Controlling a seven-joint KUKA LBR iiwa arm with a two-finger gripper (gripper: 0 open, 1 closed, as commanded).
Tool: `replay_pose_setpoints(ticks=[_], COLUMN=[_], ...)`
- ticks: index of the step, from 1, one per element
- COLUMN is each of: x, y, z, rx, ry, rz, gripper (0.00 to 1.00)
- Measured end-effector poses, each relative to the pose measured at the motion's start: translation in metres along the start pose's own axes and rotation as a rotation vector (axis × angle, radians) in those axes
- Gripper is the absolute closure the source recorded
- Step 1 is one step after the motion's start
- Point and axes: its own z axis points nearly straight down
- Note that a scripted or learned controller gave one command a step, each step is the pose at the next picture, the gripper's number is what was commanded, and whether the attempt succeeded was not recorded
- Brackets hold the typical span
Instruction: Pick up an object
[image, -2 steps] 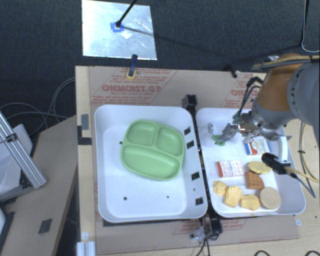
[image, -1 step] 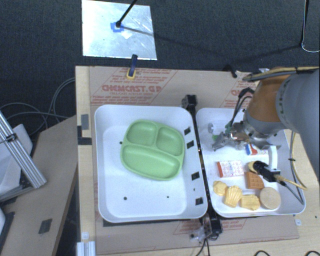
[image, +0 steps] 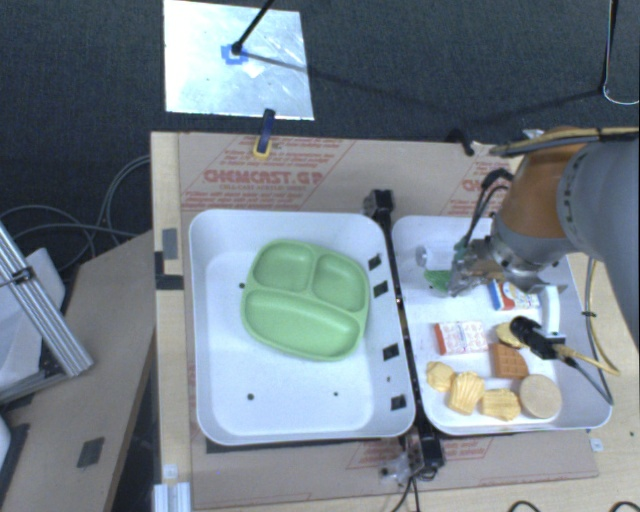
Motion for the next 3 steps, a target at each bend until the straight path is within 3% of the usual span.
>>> replay_pose_setpoints(ticks=[2, 3], x=[-0.004, -0.004], y=[-0.002, 0.0], z=[-0.108, -0.128], rx=[-0.003, -0.002], ry=[0.0, 0.0], rz=[-0.003, -0.004], gripper=[1.0, 1.0])
